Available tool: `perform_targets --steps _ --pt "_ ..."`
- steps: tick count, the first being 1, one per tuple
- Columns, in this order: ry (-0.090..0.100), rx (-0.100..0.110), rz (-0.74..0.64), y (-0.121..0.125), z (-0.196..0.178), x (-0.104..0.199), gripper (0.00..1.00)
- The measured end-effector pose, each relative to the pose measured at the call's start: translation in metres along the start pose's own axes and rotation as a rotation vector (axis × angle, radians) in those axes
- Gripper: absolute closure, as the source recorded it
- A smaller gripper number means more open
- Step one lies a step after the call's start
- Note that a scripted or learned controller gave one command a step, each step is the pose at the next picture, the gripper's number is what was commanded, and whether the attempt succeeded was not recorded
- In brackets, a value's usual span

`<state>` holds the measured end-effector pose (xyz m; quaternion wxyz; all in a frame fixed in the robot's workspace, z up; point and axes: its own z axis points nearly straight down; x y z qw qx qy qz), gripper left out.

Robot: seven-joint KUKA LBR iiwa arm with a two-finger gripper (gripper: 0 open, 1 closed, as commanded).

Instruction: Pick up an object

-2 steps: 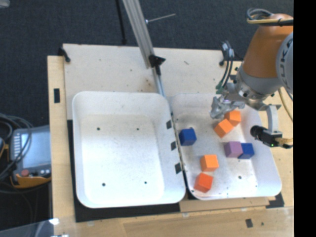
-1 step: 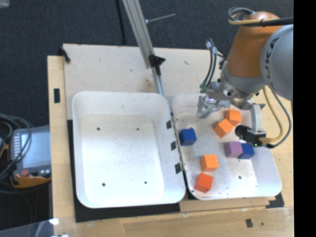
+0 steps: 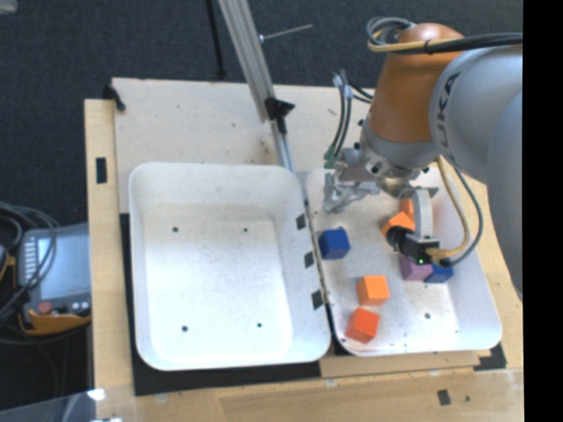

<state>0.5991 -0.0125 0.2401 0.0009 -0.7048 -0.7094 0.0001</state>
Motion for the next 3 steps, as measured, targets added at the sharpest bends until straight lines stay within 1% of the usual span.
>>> perform_targets --steps 1,2,3 --pt "0.0 -0.003 -0.002 0.01 -0.009 0.051 1.0" --pt "0.0 -0.002 -0.001 0.015 -0.011 0.097 1.0" --pt "-0.002 -0.001 0.002 0.015 -0.011 0.094 0.0"
